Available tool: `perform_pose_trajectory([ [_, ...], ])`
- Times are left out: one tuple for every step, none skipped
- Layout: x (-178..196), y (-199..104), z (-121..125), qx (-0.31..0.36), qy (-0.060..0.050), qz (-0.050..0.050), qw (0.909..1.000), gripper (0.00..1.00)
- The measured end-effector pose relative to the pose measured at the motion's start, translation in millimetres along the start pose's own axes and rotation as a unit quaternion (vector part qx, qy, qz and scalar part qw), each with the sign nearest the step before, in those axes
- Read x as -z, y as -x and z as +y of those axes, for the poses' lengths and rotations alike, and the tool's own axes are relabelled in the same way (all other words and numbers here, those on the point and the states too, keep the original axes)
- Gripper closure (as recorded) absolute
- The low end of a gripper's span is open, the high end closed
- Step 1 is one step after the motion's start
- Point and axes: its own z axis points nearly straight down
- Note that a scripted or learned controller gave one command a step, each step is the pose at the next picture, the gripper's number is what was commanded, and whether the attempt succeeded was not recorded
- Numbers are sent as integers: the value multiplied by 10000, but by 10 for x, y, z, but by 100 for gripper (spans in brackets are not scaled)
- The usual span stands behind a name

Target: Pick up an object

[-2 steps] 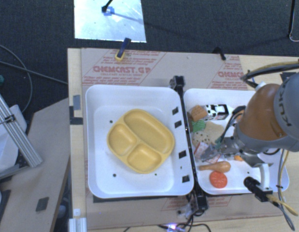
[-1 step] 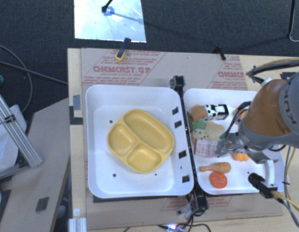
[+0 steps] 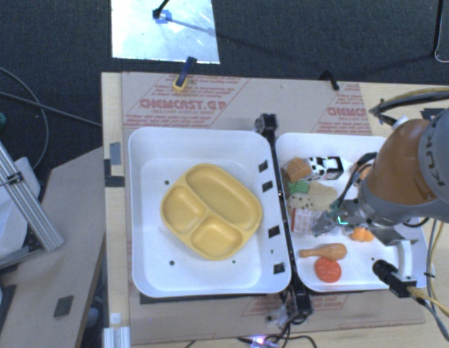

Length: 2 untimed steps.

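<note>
A grey robot arm with an orange band [image 3: 402, 167] is reaching in from the right edge of the frame and hanging over the right-hand shallow white plastic bin [image 3: 297, 142]. Its two-finger gripper [image 3: 324, 223] is sitting low in the middle of that bin, pointing toward the left, just beside a speckled white card-like packet [image 3: 302, 219]; how far it is open cannot be told from this angle, and nothing is visibly caught in it. Around it the toy items are lying loose: a tan drumstick-shaped toy [image 3: 324, 251] below the gripper, a round red tomato-like toy [image 3: 328, 270] touching the drumstick's lower side, a small orange piece [image 3: 363, 233] to the right under the wrist, a brown bread-like lump [image 3: 297, 170] near the bin's upper left corner, a black-and-white block [image 3: 326, 167] just beside it, and a small green piece [image 3: 299, 188] beneath the lump. In the left-hand white bin [image 3: 148, 267], a yellow three-compartment plastic tray [image 3: 211, 210] is lying tilted at centre.
</note>
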Motion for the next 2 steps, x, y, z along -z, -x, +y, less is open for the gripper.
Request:
perform_pose_trajectory([
  [1776, -198, 164, 28, 90, -11, 10000, 0],
  [939, 454, -125, -32, -29, -3, 10000, 0],
])
